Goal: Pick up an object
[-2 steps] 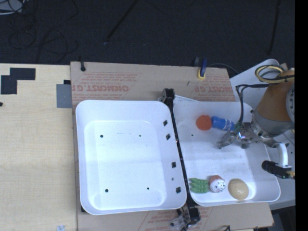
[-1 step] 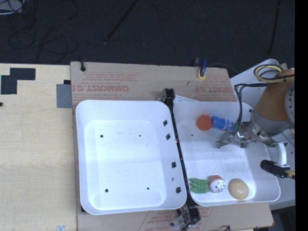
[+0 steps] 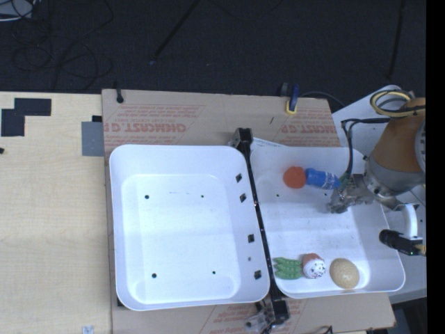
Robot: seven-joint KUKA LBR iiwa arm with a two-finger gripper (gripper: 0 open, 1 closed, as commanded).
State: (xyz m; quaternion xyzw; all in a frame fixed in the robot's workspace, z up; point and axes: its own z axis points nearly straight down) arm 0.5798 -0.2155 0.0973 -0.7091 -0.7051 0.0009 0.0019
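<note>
While the arm is reaching in from the right, the tool [image 3: 339, 204] is sitting low in the right bin [image 3: 379, 284]; whether it is released or clenched, I cannot tell. Just beside it, up and to the left, a blue bottle [image 3: 321, 179] is lying against an orange ball [image 3: 294, 177]. Well below the tool, a green toy [image 3: 286, 268], a spotted white ball [image 3: 313, 266] and a tan egg [image 3: 344, 273] are lining the bin's near wall. The left bin [image 3: 132, 160] is lying farther left.
</note>
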